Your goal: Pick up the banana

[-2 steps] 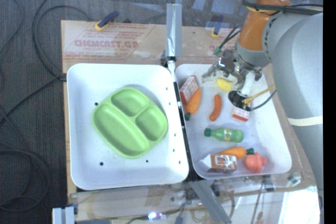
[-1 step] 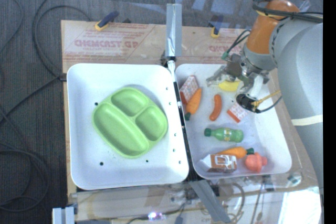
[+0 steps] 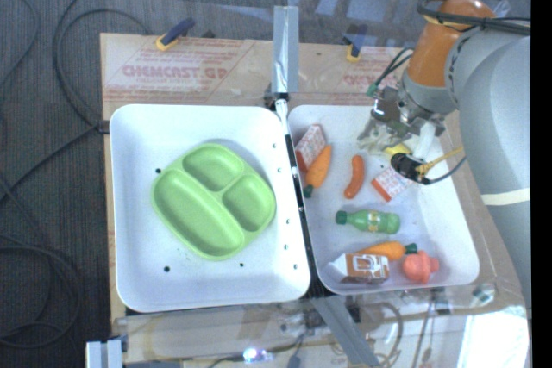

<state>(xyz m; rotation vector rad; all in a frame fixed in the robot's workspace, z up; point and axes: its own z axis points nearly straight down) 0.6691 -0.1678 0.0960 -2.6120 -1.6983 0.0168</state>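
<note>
My gripper (image 3: 380,131) hangs low over the far part of the right bin (image 3: 448,224), close to its back wall. The grey arm with its orange band (image 3: 434,47) reaches in from the right and hides the bin floor under it. Just in front of the gripper lie a small orange and white carton (image 3: 391,184) and a red-orange sausage-shaped piece (image 3: 354,176). Nothing can be made out in the gripper.
The right bin also holds a red and white carton (image 3: 310,143), a carrot (image 3: 319,166), a green bottle (image 3: 369,221), a brown carton (image 3: 366,267), a second carrot (image 3: 385,252) and a red round fruit (image 3: 418,267). A green divided plate (image 3: 215,200) lies in the left bin (image 3: 138,271).
</note>
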